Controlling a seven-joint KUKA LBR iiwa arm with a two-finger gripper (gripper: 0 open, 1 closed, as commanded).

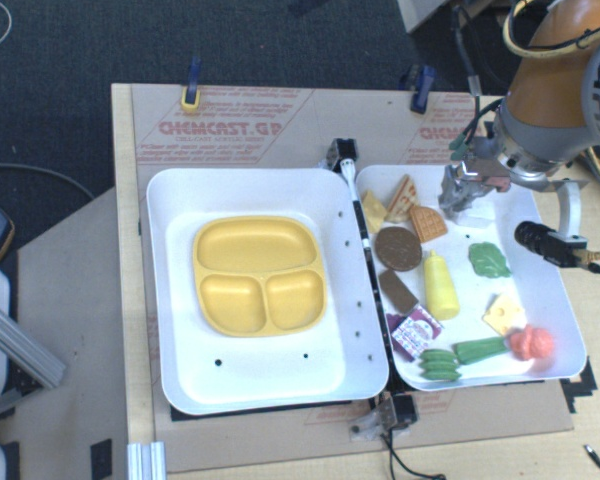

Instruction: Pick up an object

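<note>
On the bench, two shallow white bins sit side by side over a cardboard sheet (280, 118).

Left bin (170, 208): one yellow divided plate (258, 273), three compartments, lying flat near the bin's middle.

Right bin (565, 313), contents:
- waffle pieces (412, 206), tan, at the far edge by the dividing wall; a yellow wedge (375, 211) just beside them.
- brown round cookie (398, 249), near the dividing wall, just below the waffles.
- yellow bottle (440, 284), lying along the bin's middle.
- brown bar (398, 291), against the dividing wall.
- purple packet (415, 332), toward the near edge.
- green leaf piece (490, 260), right of middle.
- cheese slice (504, 314), toward the right edge.
- pink item (530, 344), near right corner.
- green pods (440, 364) and a green stalk (480, 349), along the near edge.

Gripper (460, 194): over the far edge of the right bin, just beside the waffle pieces, under the grey arm (550, 78) with its orange band. Whether its jaws are parted or closed cannot be told; nothing is seen held between them.
</note>
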